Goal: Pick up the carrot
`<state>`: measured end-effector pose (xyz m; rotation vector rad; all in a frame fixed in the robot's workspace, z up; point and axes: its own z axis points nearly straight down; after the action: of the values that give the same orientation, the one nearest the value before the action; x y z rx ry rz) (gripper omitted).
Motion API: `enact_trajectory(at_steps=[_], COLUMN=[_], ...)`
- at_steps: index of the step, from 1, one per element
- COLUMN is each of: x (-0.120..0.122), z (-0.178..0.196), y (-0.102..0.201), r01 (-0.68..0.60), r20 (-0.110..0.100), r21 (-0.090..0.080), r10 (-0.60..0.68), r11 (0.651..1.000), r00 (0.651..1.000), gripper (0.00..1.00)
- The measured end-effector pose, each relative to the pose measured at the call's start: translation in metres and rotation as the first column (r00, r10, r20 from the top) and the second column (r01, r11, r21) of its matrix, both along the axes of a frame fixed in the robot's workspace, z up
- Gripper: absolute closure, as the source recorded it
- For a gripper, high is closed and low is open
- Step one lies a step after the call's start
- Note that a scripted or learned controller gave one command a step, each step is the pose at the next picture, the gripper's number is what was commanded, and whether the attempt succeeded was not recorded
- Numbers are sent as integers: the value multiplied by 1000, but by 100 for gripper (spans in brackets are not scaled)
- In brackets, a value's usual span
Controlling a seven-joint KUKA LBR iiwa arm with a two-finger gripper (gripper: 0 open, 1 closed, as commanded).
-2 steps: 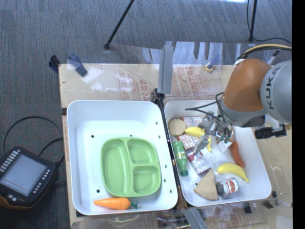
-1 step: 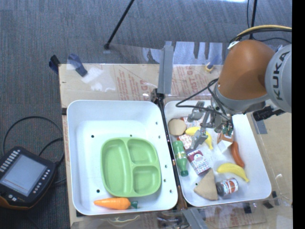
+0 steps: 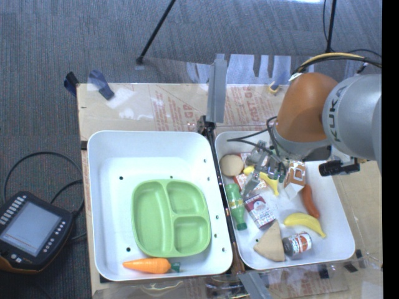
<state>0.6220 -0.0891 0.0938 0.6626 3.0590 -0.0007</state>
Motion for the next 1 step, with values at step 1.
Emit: enact_trajectory(at_steps=[1], x=[2], z=[12], y=[1], r01=[5], r20=[3], r21=[4], r10=[-5], r11=[1000], r00=[1000], gripper=[100])
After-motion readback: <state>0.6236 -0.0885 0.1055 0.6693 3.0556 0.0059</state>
